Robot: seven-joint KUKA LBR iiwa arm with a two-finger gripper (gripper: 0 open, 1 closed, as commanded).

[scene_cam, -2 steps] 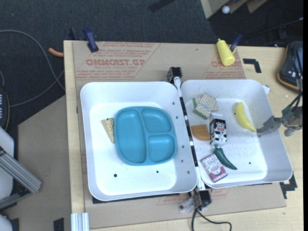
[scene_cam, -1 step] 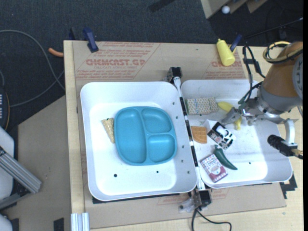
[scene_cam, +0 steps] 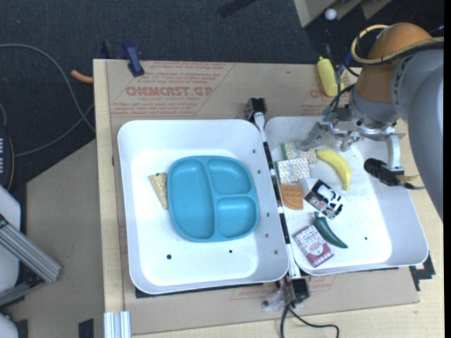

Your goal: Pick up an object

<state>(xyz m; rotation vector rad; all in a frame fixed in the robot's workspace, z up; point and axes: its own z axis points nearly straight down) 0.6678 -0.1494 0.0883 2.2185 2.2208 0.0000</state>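
Note:
My gripper [scene_cam: 330, 139] hangs low over the far part of the right bin [scene_cam: 394, 217]. Its fingers stand apart with nothing between them, so it is open. Just in front of it lies a yellow banana [scene_cam: 337, 167], its upper end close below the fingertips. To the left of the banana are a pale waffle-patterned packet [scene_cam: 294, 169] and an orange-brown piece [scene_cam: 292, 196]. A black and white object [scene_cam: 325, 198], a green pepper-like thing [scene_cam: 330, 232] and a red packet [scene_cam: 312, 244] lie nearer the front.
The left bin [scene_cam: 141, 238] holds a blue divided plate [scene_cam: 213, 196] with a tan cracker [scene_cam: 159, 186] at its left edge. A ridge [scene_cam: 273, 189] separates the bins. A yellow object [scene_cam: 326, 77] lies on the cardboard behind the right bin. The arm's black fitting [scene_cam: 384, 170] overhangs the right bin.

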